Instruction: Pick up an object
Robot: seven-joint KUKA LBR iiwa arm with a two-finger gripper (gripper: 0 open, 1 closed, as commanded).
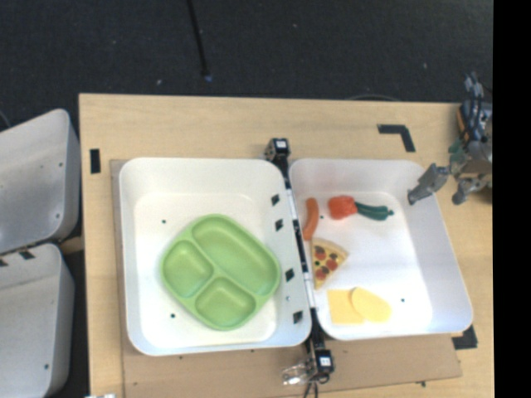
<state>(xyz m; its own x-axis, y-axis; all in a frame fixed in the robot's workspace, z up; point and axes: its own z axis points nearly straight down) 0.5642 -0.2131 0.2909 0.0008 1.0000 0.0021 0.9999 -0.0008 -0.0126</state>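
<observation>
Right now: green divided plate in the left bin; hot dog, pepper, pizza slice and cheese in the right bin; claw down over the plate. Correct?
Not quite. The camera view shows the claw at the right bin's far right corner, well away from the green divided plate in the left bin. The rest holds: hot dog, pepper, pizza slice and cheese lie in the right bin.

Looked like a robotics lab: pale plywood bench [207, 127] on dark carpet, two shallow white plastic bins [133, 222] clamped side by side left of the gripper [444, 185], black corner markers [398, 135] behind it, plastic toy food [353, 208].
</observation>
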